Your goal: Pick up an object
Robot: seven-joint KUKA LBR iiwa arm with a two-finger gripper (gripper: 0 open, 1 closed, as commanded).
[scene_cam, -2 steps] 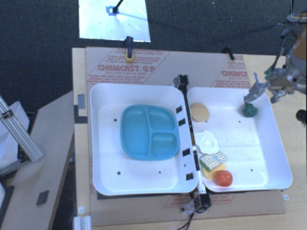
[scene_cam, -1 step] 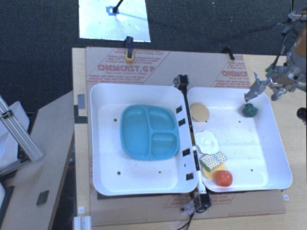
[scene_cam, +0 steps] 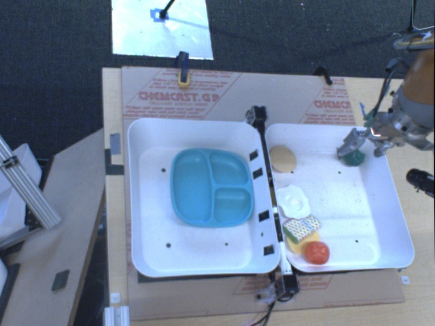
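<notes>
The left bin [scene_cam: 146,202] holds a light blue divided plate [scene_cam: 211,187], lying flat near its middle with three compartments facing up. A black clip-studded divider [scene_cam: 266,189] marks where the two bins meet. Just right of it, in the right bin [scene_cam: 380,216], a round tan disc like a cookie or cracker [scene_cam: 283,158] lies near the back left corner. Nearer the front along the same left wall sits a white crumpled-looking piece [scene_cam: 293,201], and just in front of that a small block with a checkered green and white top over a yellow body [scene_cam: 302,231], touching or nearly touching a red tomato-like ball [scene_cam: 316,252] at the front. Farther right, near the back wall of the right bin, a small dark green object [scene_cam: 353,157] rests at the tips of the gripper [scene_cam: 362,143], which reaches in from the right on the grey arm [scene_cam: 414,107]. The grey fingers [scene_cam: 349,143] sit spread above and beside the green object, one on its left and one to its right, so the jaws look released around it rather than clenched; whether they touch it cannot be told
</notes>
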